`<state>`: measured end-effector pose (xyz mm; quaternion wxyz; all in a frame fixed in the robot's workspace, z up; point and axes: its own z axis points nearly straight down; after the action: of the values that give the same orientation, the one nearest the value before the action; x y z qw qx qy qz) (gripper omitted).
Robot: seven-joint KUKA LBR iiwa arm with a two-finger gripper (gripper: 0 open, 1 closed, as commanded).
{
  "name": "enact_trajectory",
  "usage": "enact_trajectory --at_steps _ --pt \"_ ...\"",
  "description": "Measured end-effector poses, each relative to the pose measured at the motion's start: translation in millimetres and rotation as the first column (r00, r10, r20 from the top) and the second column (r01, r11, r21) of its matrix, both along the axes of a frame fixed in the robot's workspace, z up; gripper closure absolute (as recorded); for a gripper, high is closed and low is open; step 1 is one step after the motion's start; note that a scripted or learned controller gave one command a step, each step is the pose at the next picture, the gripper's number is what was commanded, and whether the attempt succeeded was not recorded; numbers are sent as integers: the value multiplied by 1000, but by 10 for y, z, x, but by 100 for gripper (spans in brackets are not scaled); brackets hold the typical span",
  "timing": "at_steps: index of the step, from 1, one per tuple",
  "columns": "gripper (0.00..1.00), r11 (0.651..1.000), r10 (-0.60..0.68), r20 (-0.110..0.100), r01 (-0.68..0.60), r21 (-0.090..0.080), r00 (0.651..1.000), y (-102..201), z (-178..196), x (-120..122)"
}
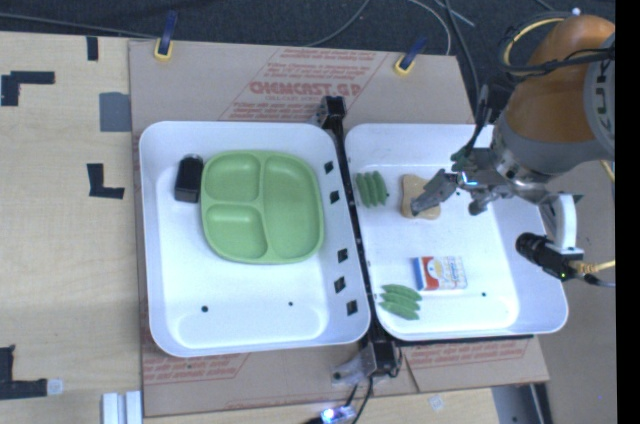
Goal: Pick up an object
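We see the fingers [432, 197] angled down toward the left, their dark tips over the tan piece [413, 191] in the right bin [500, 307]; whether they grip it we cannot tell. Behind them the grey wrist rises to the orange band on the arm [560, 82] at the right. That bin holds four things: the tan piece (flat, rounded, biscuit-coloured), two green pod toys [371, 189] and a small white card box [440, 273]. The left bin [240, 327] holds one green divided plate [263, 207] and one black block [188, 178].
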<state>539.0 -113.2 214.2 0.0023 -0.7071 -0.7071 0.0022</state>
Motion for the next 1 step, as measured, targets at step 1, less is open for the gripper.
enact_trajectory --at_steps 1 --pt "0 1000 1 -1 -1 0 1000 108 -523 -4"
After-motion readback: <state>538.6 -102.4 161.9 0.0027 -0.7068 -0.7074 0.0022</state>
